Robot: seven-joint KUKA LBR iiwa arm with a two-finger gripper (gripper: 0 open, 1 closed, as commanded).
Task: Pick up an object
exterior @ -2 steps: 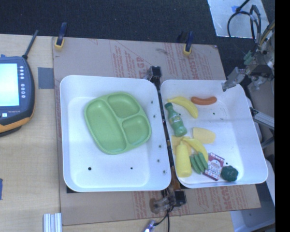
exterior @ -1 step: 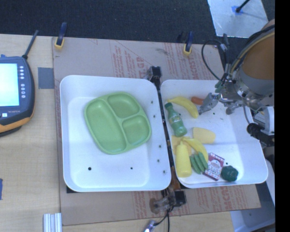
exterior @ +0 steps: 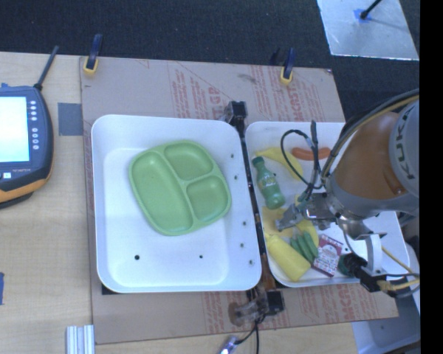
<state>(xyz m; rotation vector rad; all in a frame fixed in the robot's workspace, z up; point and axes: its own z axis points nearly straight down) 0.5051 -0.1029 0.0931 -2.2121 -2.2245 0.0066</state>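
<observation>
Small green bottle (exterior: 268,184) lying in right bin (exterior: 260,135)

grey arm (exterior: 376,168) reaching in, pincer (exterior: 294,216) lowered

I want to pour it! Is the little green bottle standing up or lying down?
Lying down. The green bottle lies on its side in the right bin, its cap toward the bin's far side.

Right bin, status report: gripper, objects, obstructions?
Gripper low in right bin, beside green bottle. Nothing seen held. Yellow piece and small packet crowd close.
</observation>
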